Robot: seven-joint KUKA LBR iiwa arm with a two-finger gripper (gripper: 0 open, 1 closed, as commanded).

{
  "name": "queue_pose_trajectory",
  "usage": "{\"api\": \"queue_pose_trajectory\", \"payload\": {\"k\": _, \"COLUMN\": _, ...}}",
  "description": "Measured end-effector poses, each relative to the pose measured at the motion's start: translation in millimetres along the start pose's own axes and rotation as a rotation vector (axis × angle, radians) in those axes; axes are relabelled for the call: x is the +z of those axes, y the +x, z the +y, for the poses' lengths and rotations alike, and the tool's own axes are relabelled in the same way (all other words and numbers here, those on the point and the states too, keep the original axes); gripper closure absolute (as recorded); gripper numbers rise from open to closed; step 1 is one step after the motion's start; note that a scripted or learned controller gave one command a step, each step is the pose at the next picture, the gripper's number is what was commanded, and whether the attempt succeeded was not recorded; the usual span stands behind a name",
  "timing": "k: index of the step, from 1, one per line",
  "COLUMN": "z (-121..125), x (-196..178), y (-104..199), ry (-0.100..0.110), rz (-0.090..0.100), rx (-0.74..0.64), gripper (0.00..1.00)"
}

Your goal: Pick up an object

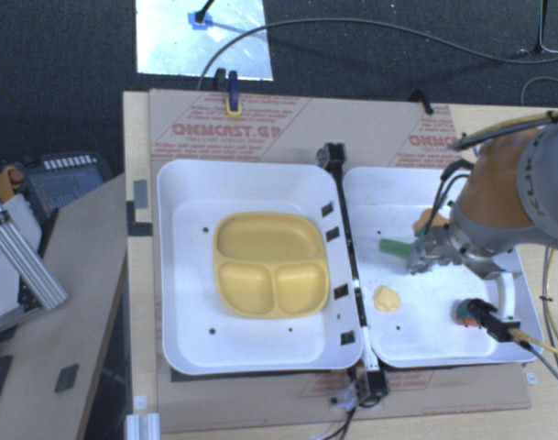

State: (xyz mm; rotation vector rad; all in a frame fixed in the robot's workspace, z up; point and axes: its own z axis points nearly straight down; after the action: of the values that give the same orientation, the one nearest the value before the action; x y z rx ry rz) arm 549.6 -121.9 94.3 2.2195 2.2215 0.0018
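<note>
Camera view: the gripper (pixel 421 258) is low in the right bin (pixel 398 186), at the end of a green piece (pixel 395 245).

The green piece is long and lies flat on the white floor of this bin, left of the middle, and its right end meets the gripper; I cannot tell if the gripper is spread, pressed together or pinching it. An orange thing (pixel 432 218) lies just behind the gripper, partly hidden, and a pale yellow lump (pixel 386 298) lies near the front, apart from the green piece. The left bin (pixel 182 246) holds a yellow plate (pixel 268 264) with three compartments. Both bins stand on a brown sheet (pixel 288 122) with the red word "CHEMCAST" printed on it; the smaller print under this word is not readable. Behind the bench is a dark floor (pixel 59 62) with a shiny metal plate (pixel 201 26).
</note>
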Motion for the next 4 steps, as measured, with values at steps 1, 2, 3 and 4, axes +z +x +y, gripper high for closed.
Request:
{"api": "queue_pose_trajectory", "payload": {"k": 1, "z": 1.6, "x": -57.3, "y": -4.8, "ry": 0.002, "rz": 0.000, "rx": -0.002, "gripper": 1.00}}
{"api": "queue_pose_trajectory", "payload": {"k": 2, "z": 2.5, "x": -99.4, "y": -4.0, "ry": -0.002, "rz": -0.001, "rx": -0.003, "gripper": 1.00}}
{"api": "queue_pose_trajectory", "payload": {"k": 3, "z": 3.6, "x": -122.7, "y": -4.1, "ry": -0.001, "rz": -0.001, "rx": -0.003, "gripper": 1.00}}
{"api": "queue_pose_trajectory", "payload": {"k": 4, "z": 11.5, "x": -116.2, "y": 41.3, "ry": 0.000, "rz": 0.000, "rx": -0.003, "gripper": 1.00}}
